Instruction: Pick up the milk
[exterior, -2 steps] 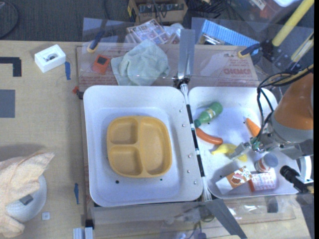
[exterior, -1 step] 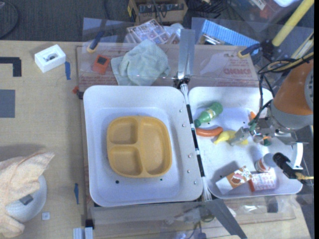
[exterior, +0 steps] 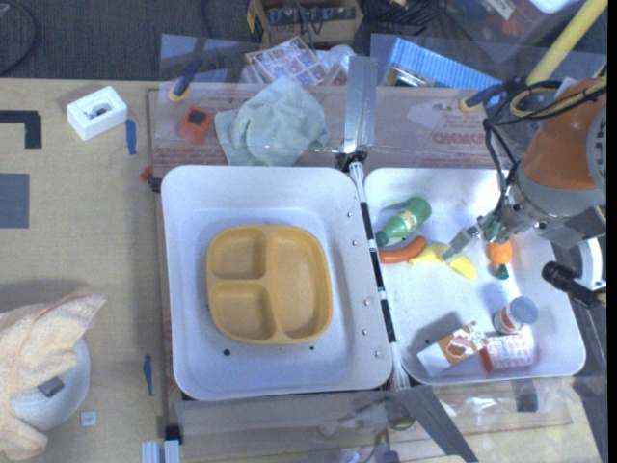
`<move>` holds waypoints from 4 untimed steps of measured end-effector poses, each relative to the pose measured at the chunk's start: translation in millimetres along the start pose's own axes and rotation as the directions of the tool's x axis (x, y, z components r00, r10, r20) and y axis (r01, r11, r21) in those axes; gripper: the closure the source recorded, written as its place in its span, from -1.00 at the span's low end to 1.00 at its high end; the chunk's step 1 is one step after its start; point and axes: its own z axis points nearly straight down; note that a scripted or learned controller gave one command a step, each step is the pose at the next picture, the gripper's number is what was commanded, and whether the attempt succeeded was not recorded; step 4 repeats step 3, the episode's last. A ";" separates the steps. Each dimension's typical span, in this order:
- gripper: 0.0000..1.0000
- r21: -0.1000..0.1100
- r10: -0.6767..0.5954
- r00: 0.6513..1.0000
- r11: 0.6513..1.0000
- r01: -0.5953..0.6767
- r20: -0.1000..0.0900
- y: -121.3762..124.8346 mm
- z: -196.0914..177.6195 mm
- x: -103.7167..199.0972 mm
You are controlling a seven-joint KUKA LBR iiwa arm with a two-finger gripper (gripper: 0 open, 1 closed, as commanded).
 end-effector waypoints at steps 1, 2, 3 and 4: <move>-1.00 0.001 0.097 0.995 0.995 -0.097 -0.002 26.1 -63.4 62.7; -1.00 0.002 0.321 0.947 0.947 -0.321 -0.001 55.9 -74.3 82.3; -1.00 0.007 0.394 0.919 0.919 -0.394 -0.003 -43.4 -37.9 80.1; -1.00 0.007 0.394 0.919 0.919 -0.394 -0.003 -43.4 -37.9 80.1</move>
